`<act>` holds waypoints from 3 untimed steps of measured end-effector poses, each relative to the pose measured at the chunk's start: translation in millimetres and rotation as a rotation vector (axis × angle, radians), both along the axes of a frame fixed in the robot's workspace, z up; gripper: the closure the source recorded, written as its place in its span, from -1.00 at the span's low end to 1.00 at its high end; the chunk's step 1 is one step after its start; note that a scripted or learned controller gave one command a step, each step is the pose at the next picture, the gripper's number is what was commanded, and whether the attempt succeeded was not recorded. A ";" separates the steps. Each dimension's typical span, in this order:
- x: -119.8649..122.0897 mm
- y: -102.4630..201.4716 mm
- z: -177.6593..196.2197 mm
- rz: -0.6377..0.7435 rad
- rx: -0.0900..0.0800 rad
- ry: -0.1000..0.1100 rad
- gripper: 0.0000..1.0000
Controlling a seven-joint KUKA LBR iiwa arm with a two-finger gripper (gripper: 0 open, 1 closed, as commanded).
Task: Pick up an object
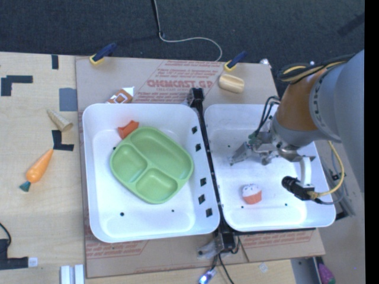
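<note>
A small toy cupcake [251,194], orange base with a white top, lies in the right bin [308,218] near its front. My gripper [252,155] is low over that bin's middle, a little behind the cupcake and apart from it. Its fingers [239,156] are spread open with nothing between them. In the left bin [106,218] a green divided plate [152,164] lies flat, with a small orange piece [127,128] tucked against its back left edge.
Outside the bins, a toy carrot [38,166] and a tan cone [59,120] lie on the bench at left. A bread roll [231,83] sits behind the right bin. The grey arm [314,111] covers that bin's right side, with cables [320,191] looping near its right wall.
</note>
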State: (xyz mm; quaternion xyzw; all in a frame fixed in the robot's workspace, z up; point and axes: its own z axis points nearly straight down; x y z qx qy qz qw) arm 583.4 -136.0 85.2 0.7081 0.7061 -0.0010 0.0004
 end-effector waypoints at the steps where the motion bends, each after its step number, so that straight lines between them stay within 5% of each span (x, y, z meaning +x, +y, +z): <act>1: 53.3 -4.5 -0.4 0.005 0.001 -0.004 -1.00; 2: 51.6 -4.2 9.7 0.005 0.001 -0.001 1.00; 3: 35.9 93.3 105.6 0.014 0.006 -0.009 1.00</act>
